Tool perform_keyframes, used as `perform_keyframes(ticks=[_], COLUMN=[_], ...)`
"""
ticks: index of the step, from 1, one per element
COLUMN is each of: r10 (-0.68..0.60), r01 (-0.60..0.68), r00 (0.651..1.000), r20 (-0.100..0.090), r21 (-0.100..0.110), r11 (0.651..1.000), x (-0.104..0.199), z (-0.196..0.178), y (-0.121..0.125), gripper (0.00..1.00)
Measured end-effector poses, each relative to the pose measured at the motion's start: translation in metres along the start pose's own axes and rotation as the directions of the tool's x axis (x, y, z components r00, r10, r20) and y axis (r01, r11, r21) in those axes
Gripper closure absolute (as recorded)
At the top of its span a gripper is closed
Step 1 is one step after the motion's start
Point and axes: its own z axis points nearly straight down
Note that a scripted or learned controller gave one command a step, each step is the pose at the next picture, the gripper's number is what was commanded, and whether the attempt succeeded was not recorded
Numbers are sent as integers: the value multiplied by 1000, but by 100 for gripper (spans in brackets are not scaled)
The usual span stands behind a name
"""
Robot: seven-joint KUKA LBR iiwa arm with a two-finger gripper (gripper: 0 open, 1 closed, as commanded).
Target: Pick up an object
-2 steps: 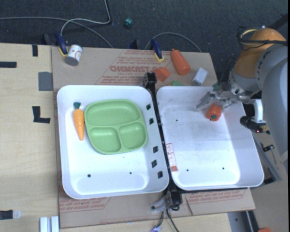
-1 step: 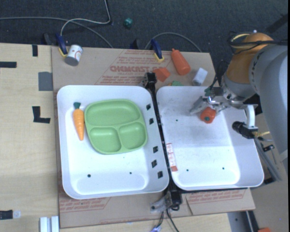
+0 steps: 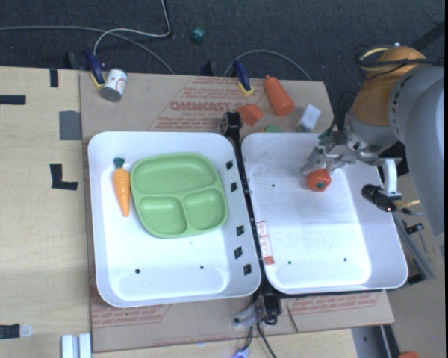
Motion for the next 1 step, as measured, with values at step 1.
perform_keyframes(ticks=[1], r10=[1], r01=[-1], r00=[1000], r20=[-7], r21=[7], r11=[1000], x=[56], z=[-25], y=[16], gripper=[100])
